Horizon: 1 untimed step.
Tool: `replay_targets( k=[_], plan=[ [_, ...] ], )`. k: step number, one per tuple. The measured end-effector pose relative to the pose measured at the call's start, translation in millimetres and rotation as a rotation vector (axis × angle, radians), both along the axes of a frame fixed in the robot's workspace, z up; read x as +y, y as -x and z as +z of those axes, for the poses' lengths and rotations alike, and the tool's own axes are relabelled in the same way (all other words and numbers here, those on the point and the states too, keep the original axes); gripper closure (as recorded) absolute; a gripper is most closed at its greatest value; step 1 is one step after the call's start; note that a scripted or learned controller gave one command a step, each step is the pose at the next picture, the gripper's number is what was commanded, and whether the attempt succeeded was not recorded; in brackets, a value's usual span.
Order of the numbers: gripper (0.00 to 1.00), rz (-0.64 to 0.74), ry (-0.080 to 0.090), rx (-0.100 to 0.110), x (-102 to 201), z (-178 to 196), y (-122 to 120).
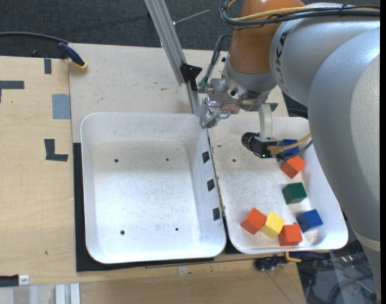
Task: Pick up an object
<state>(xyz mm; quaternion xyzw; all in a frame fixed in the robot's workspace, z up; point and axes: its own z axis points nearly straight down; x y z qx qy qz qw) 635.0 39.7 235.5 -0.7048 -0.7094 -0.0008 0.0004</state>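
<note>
So the fingers, honestly can't tell if they're open or closed, the wrist hardware is a blurry clump from this angle. The gripper (213, 114) sits right over the top end of the ridge where the two bins meet, at their far edge, with nothing visibly between its fingers. Behind it the orange band (259, 27) and the big grey arm (345, 106) take up the whole right side.

All the blocks are in the right bin (240, 170), well away from the gripper. An orange block (293, 166) lies up near the bin's right wall, a green block (295, 192) just below it, then a blue block (310, 220). At the near end there's a little cluster: another orange block (253, 221), a yellow block (273, 223) touching it, and a third orange block (290, 234) right beside that.

The left bin (142, 189) sits next to it on the wooden desk (28, 189)
</note>
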Motion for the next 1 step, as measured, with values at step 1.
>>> replay_targets(
  k=[1],
  plan=[
    [1.00,0.000,0.001,0.002,52.0,-13.1,-12.5]
  ],
)
